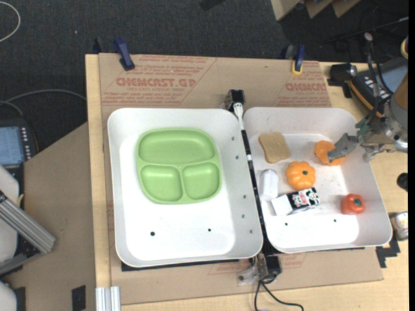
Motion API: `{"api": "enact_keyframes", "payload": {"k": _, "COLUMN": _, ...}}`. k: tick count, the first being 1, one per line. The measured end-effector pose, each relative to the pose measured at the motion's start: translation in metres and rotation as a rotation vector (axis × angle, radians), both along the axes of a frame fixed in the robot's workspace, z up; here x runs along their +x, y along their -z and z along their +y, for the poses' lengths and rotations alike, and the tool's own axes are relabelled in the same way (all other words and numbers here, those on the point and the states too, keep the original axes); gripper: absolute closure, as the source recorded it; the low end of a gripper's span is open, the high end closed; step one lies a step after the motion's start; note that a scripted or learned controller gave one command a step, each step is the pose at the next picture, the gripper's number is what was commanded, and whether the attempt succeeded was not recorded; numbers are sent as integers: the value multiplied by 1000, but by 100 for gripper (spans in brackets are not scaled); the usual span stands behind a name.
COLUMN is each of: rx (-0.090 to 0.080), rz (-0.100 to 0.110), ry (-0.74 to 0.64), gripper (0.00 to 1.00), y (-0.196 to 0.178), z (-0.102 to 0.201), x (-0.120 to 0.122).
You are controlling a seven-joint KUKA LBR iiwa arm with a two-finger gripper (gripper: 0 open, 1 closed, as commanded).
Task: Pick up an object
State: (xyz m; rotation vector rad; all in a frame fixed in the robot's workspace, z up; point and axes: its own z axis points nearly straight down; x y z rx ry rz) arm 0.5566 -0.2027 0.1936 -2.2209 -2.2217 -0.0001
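The right bin (363, 235) holds several small objects. A tan bread slice (275, 147) lies at its back left, with an orange piece (323, 151) to the right of it. A small orange pumpkin (301, 174) sits mid-bin. In front of it are a white cylinder (269, 183), a black-and-white box (297, 201) and a red tomato (353, 203). My gripper (360, 146) reaches in at the bin's right rim and stands open. Its left finger (343, 146) rests against the orange piece's right side. Nothing sits between the fingers.
The left bin (130, 225) carries a green three-compartment tray (179, 164). A black divider with a clamp (236, 100) runs between the bins. Blue and yellow clamps hold the cardboard at the back. Cables and arm hardware crowd the right edge.
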Motion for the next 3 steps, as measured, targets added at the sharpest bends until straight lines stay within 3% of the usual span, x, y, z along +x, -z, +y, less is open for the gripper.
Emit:
{"api": "enact_keyframes", "payload": {"k": 1, "rx": 2, "rz": 0, "ry": -5, "gripper": 0, "y": 113, "z": 45, "x": 35}}
{"api": "enact_keyframes", "payload": {"k": 2, "rx": 22, "rz": 17, "ry": 0, "gripper": 0, "y": 107, "z": -17, "x": 111}}
{"api": "enact_keyframes", "payload": {"k": 3, "rx": 1, "rz": 3, "ry": -2, "gripper": 0, "y": 109, "z": -2, "x": 110}}
